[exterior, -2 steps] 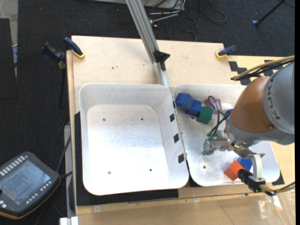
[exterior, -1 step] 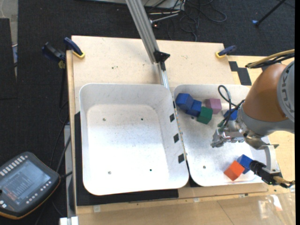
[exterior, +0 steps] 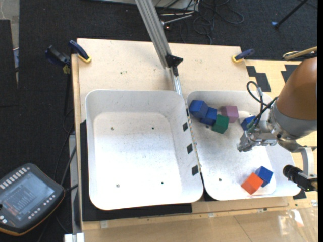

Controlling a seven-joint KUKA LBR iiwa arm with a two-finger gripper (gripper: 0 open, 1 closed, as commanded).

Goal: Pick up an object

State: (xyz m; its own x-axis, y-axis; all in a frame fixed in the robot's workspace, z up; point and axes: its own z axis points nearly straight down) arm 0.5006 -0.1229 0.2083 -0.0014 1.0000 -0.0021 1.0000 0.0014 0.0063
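Note:
The right bin [exterior: 222,158] holds several small blocks. At its far left, two blue blocks [exterior: 202,111] lie together, with a green block [exterior: 220,124] and a mauve block [exterior: 230,112] next to them. Near the front right corner an orange block [exterior: 252,183] touches a small blue block [exterior: 264,175]. Another blue piece [exterior: 248,122] peeks out by the arm's cables. My gripper [exterior: 246,144] hangs low over the right half of this bin, between the two groups of blocks, with bare bin floor beneath it.
The left bin [exterior: 101,102] adjoins the right one. A slanted metal pole [exterior: 154,24] runs from the top down to the bins' shared wall. Clamps [exterior: 81,52] sit at the bench's back corners. A teach pendant [exterior: 22,198] lies at the bottom left.

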